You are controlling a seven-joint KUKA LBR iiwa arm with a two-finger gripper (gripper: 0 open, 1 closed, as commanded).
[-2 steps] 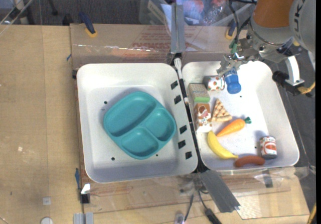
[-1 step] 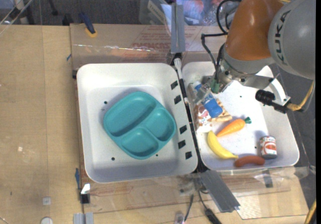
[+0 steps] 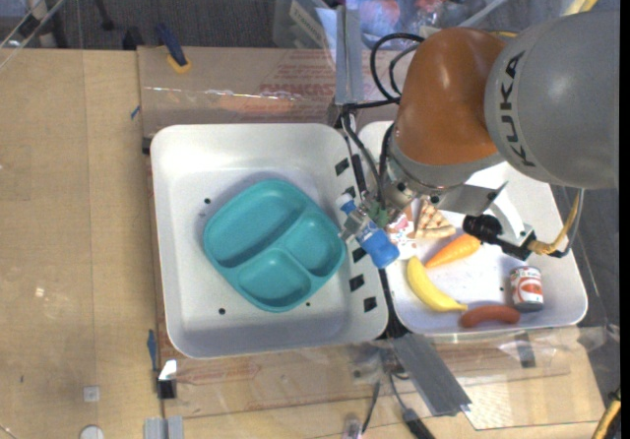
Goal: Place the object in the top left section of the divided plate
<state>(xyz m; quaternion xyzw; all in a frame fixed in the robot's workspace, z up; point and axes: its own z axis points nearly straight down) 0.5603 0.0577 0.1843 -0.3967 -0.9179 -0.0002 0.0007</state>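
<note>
The teal divided plate (image 3: 274, 244) lies in the left bin (image 3: 177, 230), in the middle of the frame, and all its sections look bare, so I judge that the placing is not yet done. In the right bin (image 3: 566, 304) I see a banana (image 3: 431, 287), a carrot (image 3: 454, 250), a sausage (image 3: 488, 315), a pizza slice (image 3: 430, 223) and a small can (image 3: 527, 286). The gripper (image 3: 372, 230) hangs near the wall between the bins, beside something blue. Whether it is apart, together or holding anything I cannot tell.
</note>
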